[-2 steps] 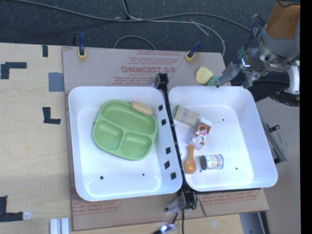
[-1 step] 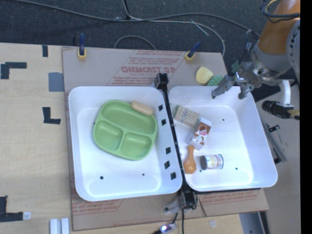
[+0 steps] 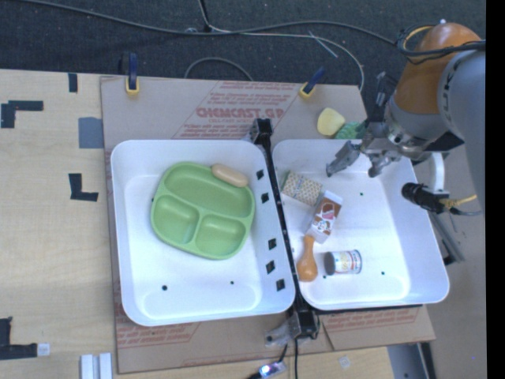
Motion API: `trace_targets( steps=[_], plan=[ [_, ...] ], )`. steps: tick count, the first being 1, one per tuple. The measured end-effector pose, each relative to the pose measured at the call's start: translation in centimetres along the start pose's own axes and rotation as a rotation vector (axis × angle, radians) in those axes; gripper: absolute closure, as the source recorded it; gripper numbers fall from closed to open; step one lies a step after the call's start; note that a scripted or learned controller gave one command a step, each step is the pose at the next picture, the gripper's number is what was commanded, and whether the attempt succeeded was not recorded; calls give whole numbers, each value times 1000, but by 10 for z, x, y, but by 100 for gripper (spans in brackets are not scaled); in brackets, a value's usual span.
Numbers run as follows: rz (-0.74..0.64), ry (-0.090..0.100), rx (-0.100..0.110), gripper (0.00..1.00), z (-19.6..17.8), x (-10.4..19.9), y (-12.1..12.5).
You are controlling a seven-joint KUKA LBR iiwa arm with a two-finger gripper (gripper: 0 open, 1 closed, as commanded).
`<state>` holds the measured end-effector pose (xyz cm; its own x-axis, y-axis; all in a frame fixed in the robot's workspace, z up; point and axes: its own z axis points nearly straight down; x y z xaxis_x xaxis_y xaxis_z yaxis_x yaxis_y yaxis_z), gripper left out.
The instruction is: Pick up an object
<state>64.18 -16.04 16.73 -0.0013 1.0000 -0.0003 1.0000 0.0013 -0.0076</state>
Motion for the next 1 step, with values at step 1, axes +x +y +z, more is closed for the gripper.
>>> trace_targets(
  steps=[1],
  plan=[
    [0, 0, -1, 0, 60, 9, -4]
  ],
)
